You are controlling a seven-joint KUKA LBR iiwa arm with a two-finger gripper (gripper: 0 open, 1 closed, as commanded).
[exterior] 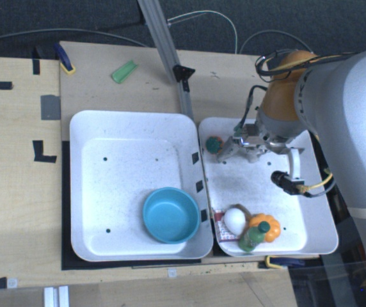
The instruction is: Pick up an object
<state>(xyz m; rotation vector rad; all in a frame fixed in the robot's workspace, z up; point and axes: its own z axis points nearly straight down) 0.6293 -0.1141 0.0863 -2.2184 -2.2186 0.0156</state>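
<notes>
My gripper [238, 153] hangs over the back left part of the right bin [317, 235], its two fingers spread apart with nothing between them. A small teal and red object [214, 144] lies just left of the left finger, near the bin's back left corner. At the bin's front lie a white egg-shaped object [235, 220], an orange object [265, 228] and a green bottle [251, 238], bunched together. A blue bowl [170, 215] sits in the front right of the left bin [93, 171].
A slanted metal pole [164, 37] crosses the bench behind the bins. A green block [123, 71] lies on the bench at the back left. Cables loop behind the arm's orange band [284, 94]. The right bin's middle is bare.
</notes>
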